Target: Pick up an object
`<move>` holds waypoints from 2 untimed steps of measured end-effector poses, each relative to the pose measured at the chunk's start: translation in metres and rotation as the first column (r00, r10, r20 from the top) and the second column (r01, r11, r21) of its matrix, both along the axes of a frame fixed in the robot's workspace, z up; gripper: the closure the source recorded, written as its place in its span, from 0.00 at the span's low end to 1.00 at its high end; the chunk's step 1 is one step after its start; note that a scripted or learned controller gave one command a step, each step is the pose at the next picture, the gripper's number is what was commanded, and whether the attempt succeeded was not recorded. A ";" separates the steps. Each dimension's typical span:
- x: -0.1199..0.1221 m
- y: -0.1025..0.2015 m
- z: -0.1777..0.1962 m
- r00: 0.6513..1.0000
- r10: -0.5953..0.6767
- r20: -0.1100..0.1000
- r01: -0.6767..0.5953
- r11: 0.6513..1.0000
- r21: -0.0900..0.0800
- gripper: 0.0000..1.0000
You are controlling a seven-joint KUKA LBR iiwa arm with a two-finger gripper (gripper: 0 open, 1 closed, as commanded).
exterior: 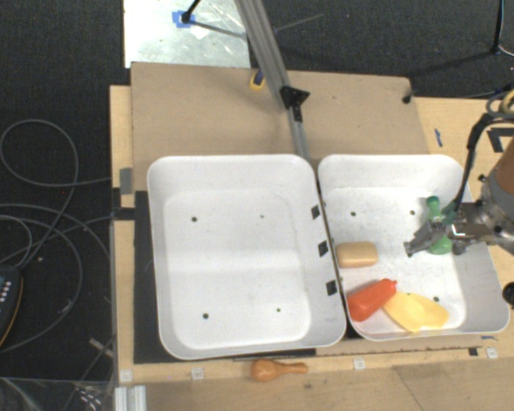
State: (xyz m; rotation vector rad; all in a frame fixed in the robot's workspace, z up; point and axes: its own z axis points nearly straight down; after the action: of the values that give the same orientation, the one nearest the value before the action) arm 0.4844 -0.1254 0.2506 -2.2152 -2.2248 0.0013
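The right bin [385, 178] holds a tan block [357, 254] near its left wall. A red object [372, 298] and a yellow object [417, 312] lie side by side at its front. A green object [434, 205] sits at the right side of this bin, partly covered by my gripper [418, 242]. The gripper hangs low over the bin's right half, reaching in from the right, right against the green object. Whether it grips the green object is not visible.
The left bin [231, 174] lies beside the right one, joined by black clips. An orange pear-shaped object [277, 368] lies on the bench in front of the bins. A grey pole [270, 54] slants across the back.
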 end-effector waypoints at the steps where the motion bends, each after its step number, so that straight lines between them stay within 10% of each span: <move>1: 0.001 0.000 0.002 1.000 -0.002 0.005 0.002 1.000 -0.001 0.00; 2: -0.002 0.001 -0.061 1.000 -0.004 -0.003 0.004 1.000 0.001 0.00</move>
State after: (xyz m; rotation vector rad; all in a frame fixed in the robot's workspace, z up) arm 0.4827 -0.1244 0.1899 -2.2175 -2.2184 0.0038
